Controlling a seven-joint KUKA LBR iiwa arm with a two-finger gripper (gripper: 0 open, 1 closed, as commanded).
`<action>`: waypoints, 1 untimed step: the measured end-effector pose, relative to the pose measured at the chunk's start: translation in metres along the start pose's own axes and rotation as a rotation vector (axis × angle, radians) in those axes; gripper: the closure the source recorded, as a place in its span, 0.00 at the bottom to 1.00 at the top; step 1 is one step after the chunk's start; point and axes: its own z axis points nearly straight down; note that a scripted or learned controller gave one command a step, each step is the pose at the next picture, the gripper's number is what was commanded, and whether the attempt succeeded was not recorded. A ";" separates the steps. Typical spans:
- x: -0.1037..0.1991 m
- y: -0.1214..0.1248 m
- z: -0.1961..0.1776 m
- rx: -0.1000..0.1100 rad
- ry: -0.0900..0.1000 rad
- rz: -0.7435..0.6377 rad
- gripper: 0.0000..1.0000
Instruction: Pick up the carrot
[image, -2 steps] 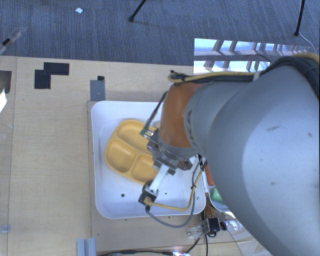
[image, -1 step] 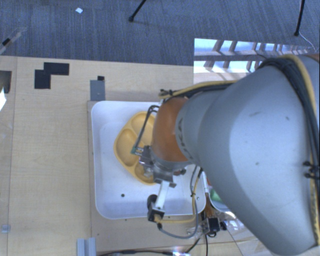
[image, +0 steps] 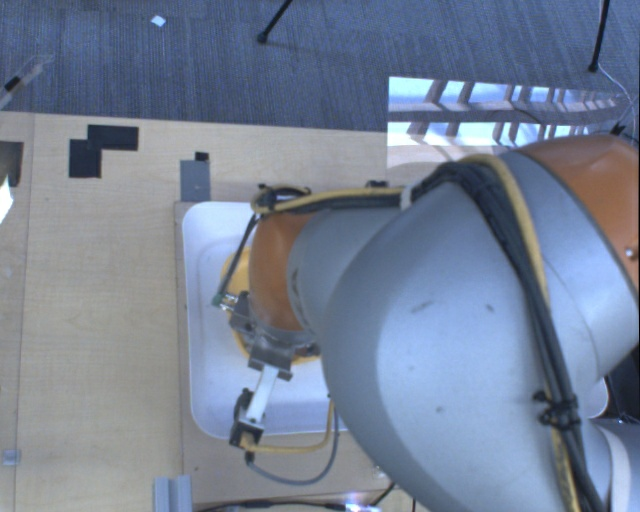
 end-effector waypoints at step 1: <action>0.002 0.007 -0.025 0.022 -0.022 0.381 1.00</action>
